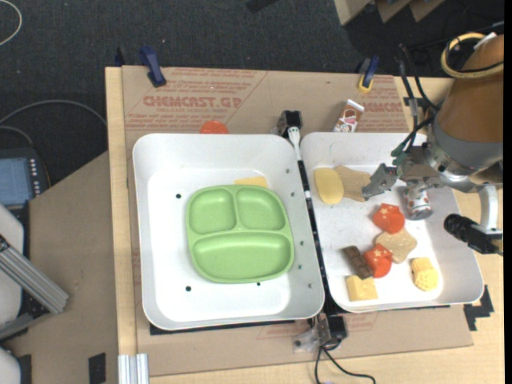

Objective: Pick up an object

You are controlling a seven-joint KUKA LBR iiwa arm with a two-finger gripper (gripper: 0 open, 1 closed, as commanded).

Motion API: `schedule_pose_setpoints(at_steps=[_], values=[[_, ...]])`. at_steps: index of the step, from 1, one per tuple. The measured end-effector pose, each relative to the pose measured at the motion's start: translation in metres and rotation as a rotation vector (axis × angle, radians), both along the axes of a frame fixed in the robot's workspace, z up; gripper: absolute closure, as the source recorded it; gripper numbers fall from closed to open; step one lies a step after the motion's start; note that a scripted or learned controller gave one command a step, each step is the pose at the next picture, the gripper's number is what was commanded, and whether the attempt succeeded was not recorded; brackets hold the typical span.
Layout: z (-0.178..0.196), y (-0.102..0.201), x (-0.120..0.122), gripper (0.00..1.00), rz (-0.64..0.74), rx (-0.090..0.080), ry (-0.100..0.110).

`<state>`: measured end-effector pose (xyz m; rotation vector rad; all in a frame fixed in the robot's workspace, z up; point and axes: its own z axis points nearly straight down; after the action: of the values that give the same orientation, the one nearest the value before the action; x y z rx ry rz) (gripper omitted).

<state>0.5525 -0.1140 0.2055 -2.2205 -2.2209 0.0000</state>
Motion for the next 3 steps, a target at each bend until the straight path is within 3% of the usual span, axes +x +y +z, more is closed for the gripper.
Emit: schedule_pose_setpoints(at_steps=[1,2,3], values=[[-0.127,-0.068,-0.018,0.00,-0.006,0.000,0.006],[-0.121,-0.017,0.015,0.00,0.005,0.000,-0.004],[-0.110,-0.020,0.014,1.00,0.000,-0.003,-0.006]])
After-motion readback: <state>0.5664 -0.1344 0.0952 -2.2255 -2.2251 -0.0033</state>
